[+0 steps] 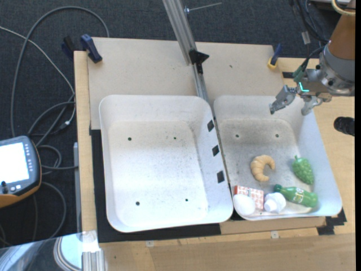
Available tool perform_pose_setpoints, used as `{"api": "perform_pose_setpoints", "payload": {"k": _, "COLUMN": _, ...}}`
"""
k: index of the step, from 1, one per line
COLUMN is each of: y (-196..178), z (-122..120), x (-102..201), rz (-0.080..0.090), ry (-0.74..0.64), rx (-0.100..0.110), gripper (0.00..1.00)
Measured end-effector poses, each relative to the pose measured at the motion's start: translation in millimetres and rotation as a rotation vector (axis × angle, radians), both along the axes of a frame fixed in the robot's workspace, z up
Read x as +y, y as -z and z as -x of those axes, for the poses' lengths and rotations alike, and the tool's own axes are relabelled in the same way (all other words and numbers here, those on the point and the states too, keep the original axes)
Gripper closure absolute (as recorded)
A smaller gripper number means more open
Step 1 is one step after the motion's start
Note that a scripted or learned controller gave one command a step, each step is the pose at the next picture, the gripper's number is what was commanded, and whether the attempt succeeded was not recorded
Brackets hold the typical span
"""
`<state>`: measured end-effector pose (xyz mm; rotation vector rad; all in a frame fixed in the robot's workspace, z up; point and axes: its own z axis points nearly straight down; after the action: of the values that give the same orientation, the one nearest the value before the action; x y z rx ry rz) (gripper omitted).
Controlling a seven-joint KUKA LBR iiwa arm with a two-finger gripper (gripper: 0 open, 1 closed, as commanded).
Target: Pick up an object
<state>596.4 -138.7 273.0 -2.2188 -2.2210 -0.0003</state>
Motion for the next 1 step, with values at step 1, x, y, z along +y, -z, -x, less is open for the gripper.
{"api": "perform_pose_setpoints", "payload": {"k": 1, "y": 0.0, "z": 0.0, "x": 0.0, "rz": 0.0, "ry": 0.0, "rx": 0.0, "gripper": 0.0}}
